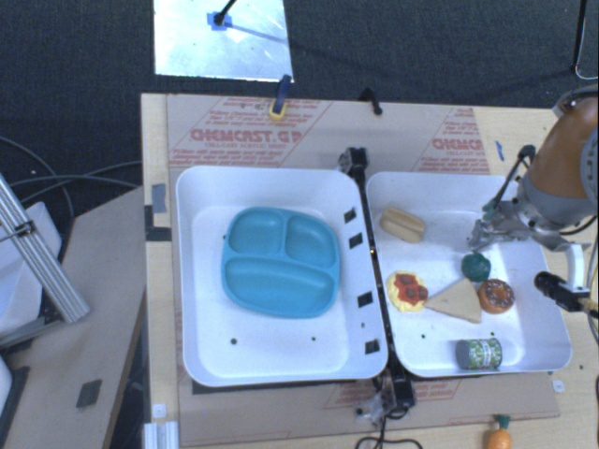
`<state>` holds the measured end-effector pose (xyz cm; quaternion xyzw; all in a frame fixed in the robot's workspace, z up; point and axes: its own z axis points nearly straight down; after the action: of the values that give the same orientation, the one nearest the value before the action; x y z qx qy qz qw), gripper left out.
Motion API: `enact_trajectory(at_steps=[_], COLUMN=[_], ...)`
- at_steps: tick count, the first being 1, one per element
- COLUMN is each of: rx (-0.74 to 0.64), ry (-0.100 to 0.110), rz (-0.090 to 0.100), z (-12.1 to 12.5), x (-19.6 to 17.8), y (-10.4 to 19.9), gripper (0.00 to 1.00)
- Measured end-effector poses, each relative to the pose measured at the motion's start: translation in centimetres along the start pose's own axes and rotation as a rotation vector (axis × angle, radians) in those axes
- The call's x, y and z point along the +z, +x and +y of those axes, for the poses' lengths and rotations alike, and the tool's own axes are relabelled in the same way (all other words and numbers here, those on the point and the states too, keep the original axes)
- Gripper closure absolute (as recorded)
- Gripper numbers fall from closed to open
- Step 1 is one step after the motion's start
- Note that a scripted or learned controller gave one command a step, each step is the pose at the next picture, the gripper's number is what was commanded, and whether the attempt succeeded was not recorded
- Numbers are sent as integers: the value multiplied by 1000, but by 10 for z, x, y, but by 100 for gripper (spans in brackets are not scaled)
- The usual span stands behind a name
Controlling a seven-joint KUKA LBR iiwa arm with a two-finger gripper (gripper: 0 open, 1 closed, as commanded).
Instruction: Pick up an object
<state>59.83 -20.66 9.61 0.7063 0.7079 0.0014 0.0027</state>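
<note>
The right bin (pixel 440 368) holds several toy foods. A hot dog bun (pixel 402 224) lies at its back left. A small pizza (pixel 408 291), a tan cheese wedge (pixel 457 300) and a frosted donut (pixel 496 296) sit in a row at the middle. A dark green ball (pixel 475 267) lies just behind the wedge, and a green can (pixel 479 353) lies on its side near the front. My gripper (pixel 483 239) hangs over the bin's back right, just behind and above the green ball, with nothing seen in it.
The left bin (pixel 201 344) carries a blue divided plate (pixel 281 261). A black divider with clips (pixel 367 269) runs between the bins. A shiny metal sheet (pixel 221 26) lies behind the bench. A small orange item (pixel 500 434) sits off the front edge.
</note>
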Motion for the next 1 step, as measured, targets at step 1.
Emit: enact_trajectory(at_steps=[1], rx=[0], ry=[-4], rz=[-1], z=[1], x=[-11], y=[0], gripper=[100])
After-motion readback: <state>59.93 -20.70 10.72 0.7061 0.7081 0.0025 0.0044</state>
